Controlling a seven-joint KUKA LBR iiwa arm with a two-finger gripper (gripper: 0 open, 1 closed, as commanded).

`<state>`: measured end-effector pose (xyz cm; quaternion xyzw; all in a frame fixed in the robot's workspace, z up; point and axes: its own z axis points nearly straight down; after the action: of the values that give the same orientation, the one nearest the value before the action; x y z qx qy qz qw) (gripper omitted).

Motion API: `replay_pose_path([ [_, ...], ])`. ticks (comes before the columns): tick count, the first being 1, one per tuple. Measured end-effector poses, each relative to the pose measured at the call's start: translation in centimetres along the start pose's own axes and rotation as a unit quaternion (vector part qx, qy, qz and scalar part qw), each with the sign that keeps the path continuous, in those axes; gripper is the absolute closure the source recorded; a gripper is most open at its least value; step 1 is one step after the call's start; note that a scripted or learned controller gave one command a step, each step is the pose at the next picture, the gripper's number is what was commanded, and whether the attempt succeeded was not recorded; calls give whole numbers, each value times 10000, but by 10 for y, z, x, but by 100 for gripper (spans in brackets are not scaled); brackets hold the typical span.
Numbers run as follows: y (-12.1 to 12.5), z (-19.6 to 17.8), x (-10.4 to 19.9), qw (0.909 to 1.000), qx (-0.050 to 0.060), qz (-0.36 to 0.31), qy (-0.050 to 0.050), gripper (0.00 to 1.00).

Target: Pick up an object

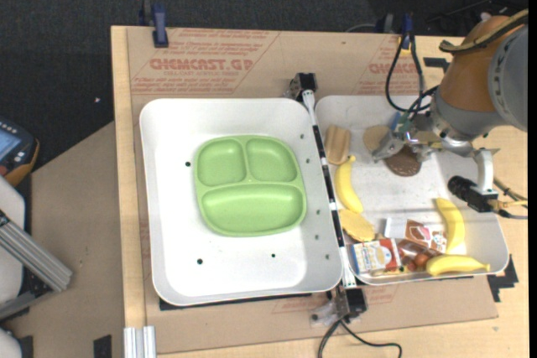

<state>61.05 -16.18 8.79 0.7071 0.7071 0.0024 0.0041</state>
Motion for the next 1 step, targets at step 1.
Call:
replay_pose_path([
  [1, 37, 1, 31, 10000, 2, -18, -10, 0],
])
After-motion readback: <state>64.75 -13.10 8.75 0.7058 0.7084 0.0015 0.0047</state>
